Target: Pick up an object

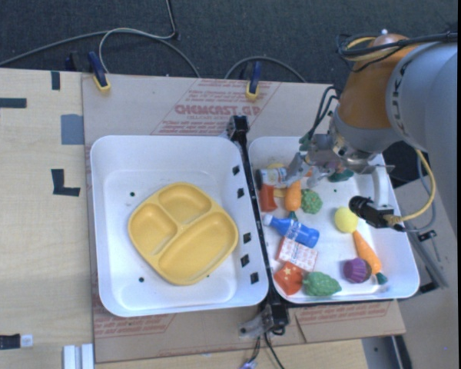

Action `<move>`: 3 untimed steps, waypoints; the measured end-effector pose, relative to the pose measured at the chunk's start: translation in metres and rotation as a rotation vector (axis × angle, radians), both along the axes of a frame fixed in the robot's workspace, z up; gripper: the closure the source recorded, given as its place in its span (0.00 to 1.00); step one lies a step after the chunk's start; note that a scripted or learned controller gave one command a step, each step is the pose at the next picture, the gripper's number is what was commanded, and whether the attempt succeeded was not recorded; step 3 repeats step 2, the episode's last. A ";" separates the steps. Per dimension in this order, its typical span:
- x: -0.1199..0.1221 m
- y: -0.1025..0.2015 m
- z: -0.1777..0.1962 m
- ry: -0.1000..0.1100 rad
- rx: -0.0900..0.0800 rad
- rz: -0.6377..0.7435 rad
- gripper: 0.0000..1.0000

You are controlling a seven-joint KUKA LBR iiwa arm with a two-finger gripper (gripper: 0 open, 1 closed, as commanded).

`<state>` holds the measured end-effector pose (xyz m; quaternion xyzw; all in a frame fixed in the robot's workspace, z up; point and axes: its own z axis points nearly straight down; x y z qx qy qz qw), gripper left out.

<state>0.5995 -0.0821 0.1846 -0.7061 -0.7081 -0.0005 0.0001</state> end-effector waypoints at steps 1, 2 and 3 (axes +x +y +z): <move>-0.001 0.062 0.029 0.001 0.000 0.000 1.00; -0.016 0.091 0.025 0.002 -0.001 -0.001 1.00; -0.016 0.091 0.025 0.002 -0.001 -0.001 1.00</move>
